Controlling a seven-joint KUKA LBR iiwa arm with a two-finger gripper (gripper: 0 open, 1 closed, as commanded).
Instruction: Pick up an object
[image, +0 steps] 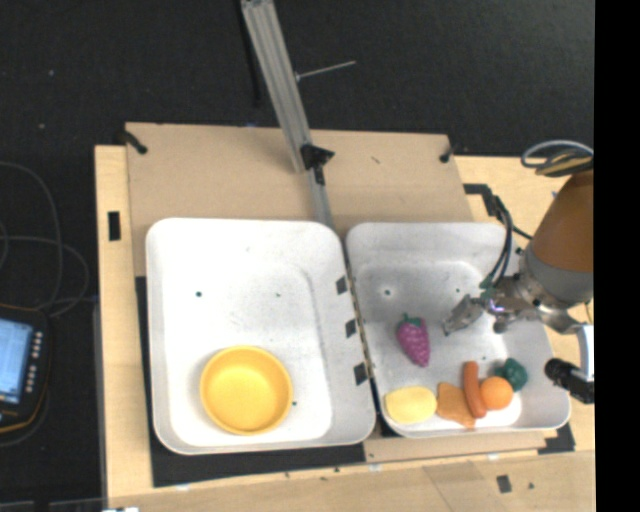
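— How wide is your end effector (466, 316)?

— I cannot tell from this angle. It hangs in the right bin (420, 250), with nothing visibly between its tips.

— And the objects?

— Just beside it lies a bumpy purple toy berry (414, 340) (green-capped). Near the front wall: a pale yellow piece (410, 404), a smooth carrot (471, 386), a round orange (496, 393). A glossy yellow bowl (246, 389) sits in the left bin (240, 270).

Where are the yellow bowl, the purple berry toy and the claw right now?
yellow bowl (246, 389): camera view, centre of its inside, in the left bin.
purple berry toy (414, 341): camera view, middle of its body, in the right bin.
claw (462, 317): camera view, at its fingertips, above the right bin.
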